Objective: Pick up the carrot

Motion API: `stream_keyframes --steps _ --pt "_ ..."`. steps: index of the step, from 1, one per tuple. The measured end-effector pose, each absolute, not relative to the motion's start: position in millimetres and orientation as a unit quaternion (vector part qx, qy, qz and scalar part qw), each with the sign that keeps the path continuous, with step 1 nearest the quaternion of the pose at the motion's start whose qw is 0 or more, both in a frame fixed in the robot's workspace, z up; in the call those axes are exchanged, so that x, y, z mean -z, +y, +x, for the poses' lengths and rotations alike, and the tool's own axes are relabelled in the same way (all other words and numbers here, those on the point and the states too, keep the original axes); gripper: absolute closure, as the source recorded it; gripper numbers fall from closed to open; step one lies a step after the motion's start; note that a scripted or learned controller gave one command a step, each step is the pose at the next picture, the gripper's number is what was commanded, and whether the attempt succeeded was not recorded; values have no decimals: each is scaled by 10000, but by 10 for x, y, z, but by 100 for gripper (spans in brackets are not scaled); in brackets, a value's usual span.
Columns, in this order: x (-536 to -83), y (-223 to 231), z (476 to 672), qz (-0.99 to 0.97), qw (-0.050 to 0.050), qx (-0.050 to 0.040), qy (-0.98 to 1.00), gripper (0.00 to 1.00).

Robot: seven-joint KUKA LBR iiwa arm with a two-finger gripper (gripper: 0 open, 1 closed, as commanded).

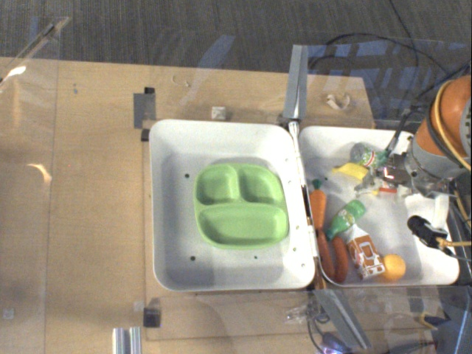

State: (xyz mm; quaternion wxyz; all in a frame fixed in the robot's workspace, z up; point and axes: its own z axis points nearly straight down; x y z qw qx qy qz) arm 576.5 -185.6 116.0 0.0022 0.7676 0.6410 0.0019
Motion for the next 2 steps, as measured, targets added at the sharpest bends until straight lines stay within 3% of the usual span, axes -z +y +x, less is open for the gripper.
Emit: stream_keyframes --steps 1,2 --pt "-1014 -1326 5653 7214 18 -19 6925 0" --pt "-1039 -1913 5923 7454 15 -8 6666 0"
